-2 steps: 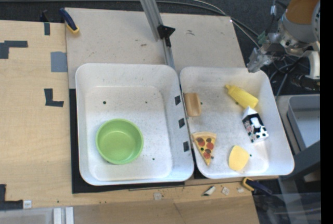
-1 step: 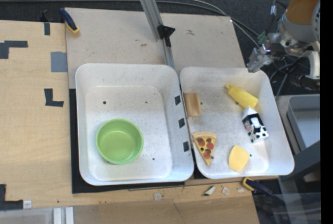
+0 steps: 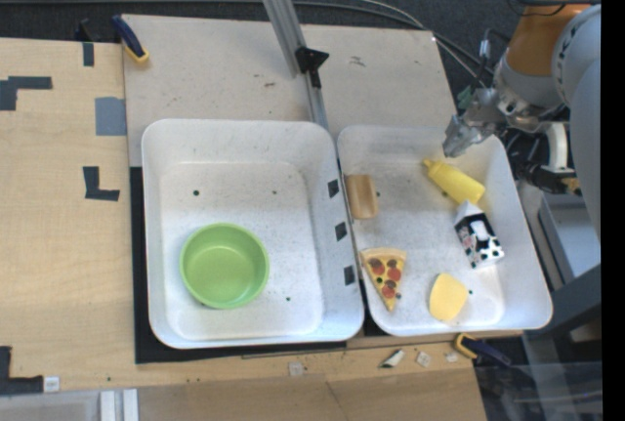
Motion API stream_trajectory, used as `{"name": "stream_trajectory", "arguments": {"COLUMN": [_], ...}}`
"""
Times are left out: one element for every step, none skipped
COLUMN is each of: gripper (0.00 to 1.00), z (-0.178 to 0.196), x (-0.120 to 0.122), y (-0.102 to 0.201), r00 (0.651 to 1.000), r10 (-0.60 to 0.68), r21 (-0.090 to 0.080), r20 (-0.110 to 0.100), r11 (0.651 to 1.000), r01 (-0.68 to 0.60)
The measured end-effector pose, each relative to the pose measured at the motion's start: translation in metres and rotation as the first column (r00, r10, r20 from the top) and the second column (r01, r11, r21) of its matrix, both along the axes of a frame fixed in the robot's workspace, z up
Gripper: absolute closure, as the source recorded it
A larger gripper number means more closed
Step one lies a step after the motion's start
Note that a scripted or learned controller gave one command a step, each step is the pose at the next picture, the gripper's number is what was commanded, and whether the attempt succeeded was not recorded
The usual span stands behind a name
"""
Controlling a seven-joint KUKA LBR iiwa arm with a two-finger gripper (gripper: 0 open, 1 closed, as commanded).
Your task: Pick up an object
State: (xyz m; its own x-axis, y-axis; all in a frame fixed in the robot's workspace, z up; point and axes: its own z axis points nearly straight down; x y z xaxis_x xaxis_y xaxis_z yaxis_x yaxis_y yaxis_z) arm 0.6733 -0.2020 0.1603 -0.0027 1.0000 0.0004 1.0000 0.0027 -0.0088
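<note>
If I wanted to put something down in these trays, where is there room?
Most of the left white bin is bare above and right of the round green bowl. The right white bin is crowded; its barest patch lies between the tan block and yellow bottle.

Bins: two shallow white plastic bins — the left bin point(image 3: 156, 214) and the right bin point(image 3: 518, 243) — side by side.
Bowls: one round green plastic bowl point(image 3: 224, 265), near the left bin's front left corner.
Bottles: two in the right bin — one yellow squeeze bottle point(image 3: 454, 180) and one small white bottle with black markings point(image 3: 477, 239).
Toy food: one pizza slice point(image 3: 384, 276), one yellow cheese-like piece point(image 3: 448, 298), one tan block point(image 3: 361, 196).
</note>
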Motion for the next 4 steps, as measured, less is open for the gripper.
{"name": "stream_trajectory", "arguments": {"gripper": [0.00,0.00,1.00,1.00], "z": [-0.048,-0.073,-0.062,-0.001], "x": [-0.001,-0.002,-0.001,-0.004], "y": [0.000,0.001,0.002,-0.004], "r00": [1.000,1.000,1.000,1.000], "r10": [-0.002,0.000,0.001,-0.002], "r21": [0.002,-0.001,-0.003,-0.002], "r20": [0.000,0.006,0.006,0.013], "r11": [1.000,1.000,1.000,1.000], "r01": [0.002,0.000,-0.001,0.002]}}
